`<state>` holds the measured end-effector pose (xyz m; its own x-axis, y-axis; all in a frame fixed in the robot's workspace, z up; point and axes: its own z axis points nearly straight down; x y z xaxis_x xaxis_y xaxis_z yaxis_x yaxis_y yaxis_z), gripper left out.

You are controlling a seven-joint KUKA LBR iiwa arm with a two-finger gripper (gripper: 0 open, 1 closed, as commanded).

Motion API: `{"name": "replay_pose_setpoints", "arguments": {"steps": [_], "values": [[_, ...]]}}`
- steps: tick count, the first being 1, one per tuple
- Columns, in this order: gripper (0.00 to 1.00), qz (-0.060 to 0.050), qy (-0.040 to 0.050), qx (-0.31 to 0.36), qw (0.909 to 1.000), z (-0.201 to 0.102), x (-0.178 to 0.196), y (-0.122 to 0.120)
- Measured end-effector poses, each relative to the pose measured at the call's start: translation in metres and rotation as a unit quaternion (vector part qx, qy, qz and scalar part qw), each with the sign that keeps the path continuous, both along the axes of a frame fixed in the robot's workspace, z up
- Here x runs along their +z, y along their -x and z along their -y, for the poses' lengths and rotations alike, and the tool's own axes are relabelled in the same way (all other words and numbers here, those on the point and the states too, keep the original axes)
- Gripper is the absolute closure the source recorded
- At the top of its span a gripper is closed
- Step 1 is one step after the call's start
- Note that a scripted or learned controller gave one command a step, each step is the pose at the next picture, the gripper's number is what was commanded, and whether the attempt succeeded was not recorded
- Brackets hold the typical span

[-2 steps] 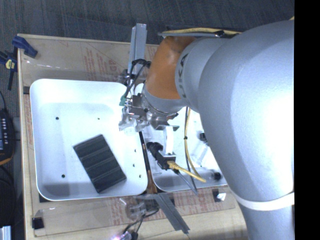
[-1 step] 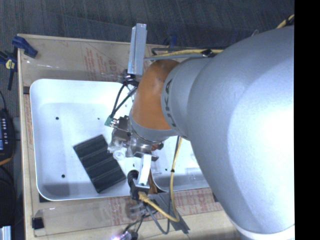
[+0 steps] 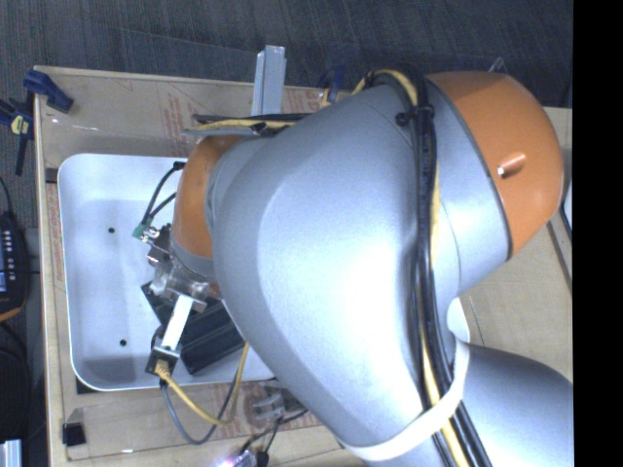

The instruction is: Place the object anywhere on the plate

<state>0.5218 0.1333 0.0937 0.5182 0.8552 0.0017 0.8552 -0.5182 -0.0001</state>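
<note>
White bin (image 3: pixel 92 261), open floor twd its left wall; gripper (image 3: pixel 167 282) over lower half, grip state can't tell.

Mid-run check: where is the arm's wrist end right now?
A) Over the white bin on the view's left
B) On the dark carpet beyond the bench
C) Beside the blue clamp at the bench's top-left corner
A: the gripper, just below the orange band, sits over the white bin on the view's left, toward that bin's lower right part.
</note>
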Motion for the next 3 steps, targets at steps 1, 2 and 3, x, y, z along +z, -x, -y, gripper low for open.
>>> {"name": "replay_pose_setpoints", "arguments": {"steps": [1,2,3], "values": [[1.00,0.001,-0.0044,0.473,0.8813,0.021,0.001,-0.013],[1.00,-0.003,-0.0001,0.370,0.9289,-0.067,0.003,-0.097],[1.00,-0.001,-0.0003,0.641,0.7671,-0.039,-0.002,-0.059]]}}
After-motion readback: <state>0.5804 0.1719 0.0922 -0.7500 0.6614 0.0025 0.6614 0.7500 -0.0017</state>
